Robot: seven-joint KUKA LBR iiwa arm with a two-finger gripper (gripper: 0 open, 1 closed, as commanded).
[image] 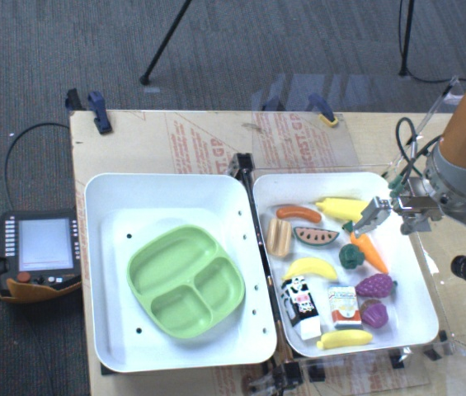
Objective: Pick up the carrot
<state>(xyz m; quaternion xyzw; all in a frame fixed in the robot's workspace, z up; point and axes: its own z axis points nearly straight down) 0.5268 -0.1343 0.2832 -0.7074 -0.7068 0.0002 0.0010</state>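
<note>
The carrot is seen lying in the right bin, just right of a green broccoli and near a yellow corn. The gripper is held just above the carrot's far end, but whether it is open or closed cannot be told. The reaching step seems to be in hand; next, the gripper would need to be lowered and closed around the carrot.
</note>
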